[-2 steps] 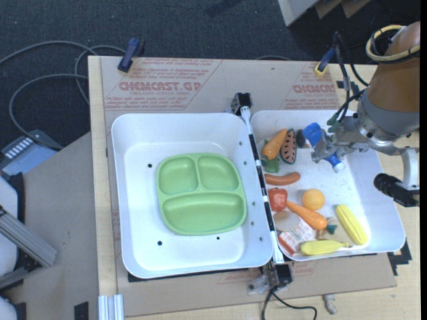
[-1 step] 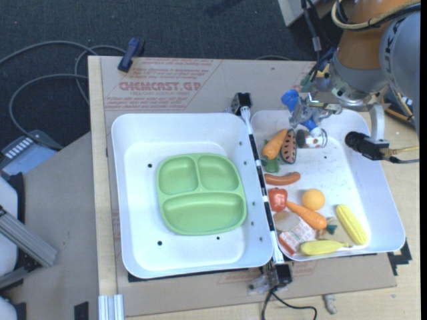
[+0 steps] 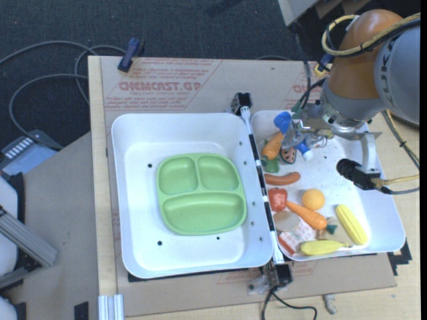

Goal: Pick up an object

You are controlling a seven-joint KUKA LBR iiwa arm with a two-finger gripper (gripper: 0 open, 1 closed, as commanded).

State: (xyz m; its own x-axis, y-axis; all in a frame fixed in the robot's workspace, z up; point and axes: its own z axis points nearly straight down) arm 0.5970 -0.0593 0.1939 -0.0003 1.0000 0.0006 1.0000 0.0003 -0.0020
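Gripper [image 3: 298, 141] low among crowded toys; jaw state indeterminate. Risk: nudging adjacent orange carrot [image 3: 272, 145], closing on nothing.

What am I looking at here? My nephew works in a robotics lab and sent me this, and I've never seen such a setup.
This is one picture from a camera fixed above a bench, looking down at a slant. The grey and orange machine on the right is a robot arm. At its end sits a gripper, a two-fingered hand for picking things up. Its job is to pick up an object.

On the bench are two shallow white bins. The left bin holds a green divided plate. The right bin holds toy food: a sausage, an orange, a carrot, a corn cob, a banana and others.

The gripper hangs over the far left part of the right bin, amid some small toys. From this angle I cannot tell whether it holds anything.
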